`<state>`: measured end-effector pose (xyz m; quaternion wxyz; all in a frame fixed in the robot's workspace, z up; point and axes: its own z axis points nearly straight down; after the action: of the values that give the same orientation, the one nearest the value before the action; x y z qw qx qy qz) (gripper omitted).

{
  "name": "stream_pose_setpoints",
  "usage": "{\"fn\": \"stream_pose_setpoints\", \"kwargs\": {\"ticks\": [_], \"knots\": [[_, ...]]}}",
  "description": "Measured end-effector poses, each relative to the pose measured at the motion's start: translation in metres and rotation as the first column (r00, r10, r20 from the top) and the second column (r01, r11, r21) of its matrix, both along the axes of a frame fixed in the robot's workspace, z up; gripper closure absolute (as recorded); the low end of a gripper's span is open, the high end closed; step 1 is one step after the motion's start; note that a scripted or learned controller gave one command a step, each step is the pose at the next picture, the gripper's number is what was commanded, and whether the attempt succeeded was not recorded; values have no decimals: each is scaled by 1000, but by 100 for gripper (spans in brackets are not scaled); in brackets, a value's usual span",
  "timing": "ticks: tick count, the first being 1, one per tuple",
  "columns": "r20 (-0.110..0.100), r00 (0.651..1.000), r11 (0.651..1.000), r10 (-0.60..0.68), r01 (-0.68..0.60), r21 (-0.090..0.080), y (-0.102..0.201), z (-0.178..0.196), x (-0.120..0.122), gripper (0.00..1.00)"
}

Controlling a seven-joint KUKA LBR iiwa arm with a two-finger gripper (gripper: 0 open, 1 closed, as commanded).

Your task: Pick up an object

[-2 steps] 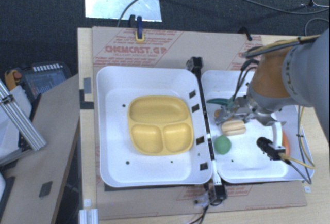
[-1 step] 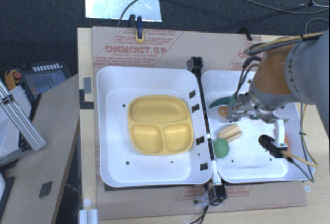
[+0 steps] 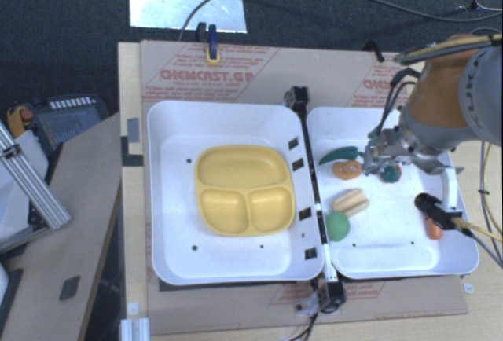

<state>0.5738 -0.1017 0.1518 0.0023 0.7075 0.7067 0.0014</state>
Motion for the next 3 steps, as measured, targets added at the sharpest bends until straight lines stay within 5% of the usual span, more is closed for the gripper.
{"fn": "stream_pose_setpoints", "kwargs": {"ticks": [2, 3], "knots": [[1, 1000, 1000, 5, -5, 0, 0, 87, 4, 100], [-2, 1000, 1000, 11, -11, 3, 61, 88, 13, 100]]}}
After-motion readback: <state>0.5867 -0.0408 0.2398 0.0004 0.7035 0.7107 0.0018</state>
